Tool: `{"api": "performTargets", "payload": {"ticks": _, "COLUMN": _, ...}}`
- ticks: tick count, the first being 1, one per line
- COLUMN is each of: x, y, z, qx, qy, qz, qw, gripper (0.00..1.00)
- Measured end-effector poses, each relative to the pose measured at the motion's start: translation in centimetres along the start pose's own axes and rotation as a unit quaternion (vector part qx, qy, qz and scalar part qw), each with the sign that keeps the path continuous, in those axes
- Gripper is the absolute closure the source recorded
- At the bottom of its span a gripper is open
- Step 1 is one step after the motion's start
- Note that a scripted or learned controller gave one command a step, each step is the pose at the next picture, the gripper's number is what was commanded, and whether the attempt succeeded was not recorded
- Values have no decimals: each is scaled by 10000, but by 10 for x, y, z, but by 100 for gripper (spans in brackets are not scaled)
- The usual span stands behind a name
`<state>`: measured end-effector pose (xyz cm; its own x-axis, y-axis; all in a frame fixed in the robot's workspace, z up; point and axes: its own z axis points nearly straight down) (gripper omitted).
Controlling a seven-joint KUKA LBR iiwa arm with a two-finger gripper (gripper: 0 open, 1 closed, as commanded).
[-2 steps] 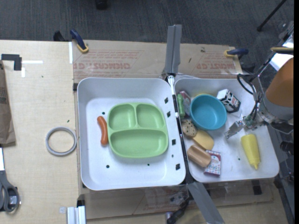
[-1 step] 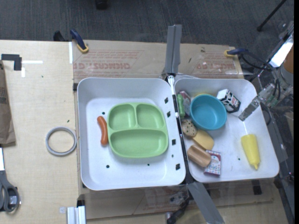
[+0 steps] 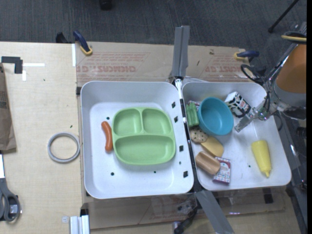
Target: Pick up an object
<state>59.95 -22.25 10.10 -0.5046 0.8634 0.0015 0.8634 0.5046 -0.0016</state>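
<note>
- Two shallow white bins sit side by side on a bench, seen from above at a slant.
- The left bin (image 3: 92,174) holds a green divided plate (image 3: 144,135) at its centre, with an orange sausage (image 3: 107,135) lying just beside the plate's left edge.
- The right bin (image 3: 280,177) is crowded: a blue bowl (image 3: 215,116) near its far left, a green item (image 3: 192,114) against the left wall, and a black-and-white object (image 3: 237,104) near the far edge.
- Below the bowl lie a cookie (image 3: 199,136), a tan wedge (image 3: 212,146), a bread roll (image 3: 207,163) and a small pink packet (image 3: 223,171).
- A yellow object (image 3: 262,157) (possibly a corn cob) rests near the right bin's right wall.
- The gripper (image 3: 243,124) hangs low over the right bin, between the bowl and the yellow object; whether its fingers are spread or pressed together cannot be told, and nothing shows between them.
- A grey ring (image 3: 64,146) lies on the bench, left of the bins.
</note>
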Motion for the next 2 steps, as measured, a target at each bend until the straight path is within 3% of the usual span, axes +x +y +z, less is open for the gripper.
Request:
{"api": "performTargets", "payload": {"ticks": 1, "x": 5, "y": 35, "z": 11, "qx": -5, "qy": -14, "qz": -136, "qw": 9999, "gripper": 0}}
{"api": "performTargets", "payload": {"ticks": 2, "x": 31, "y": -14, "z": -36, "qx": 0, "qy": -3, "qz": 429, "qw": 9991, "gripper": 0}}
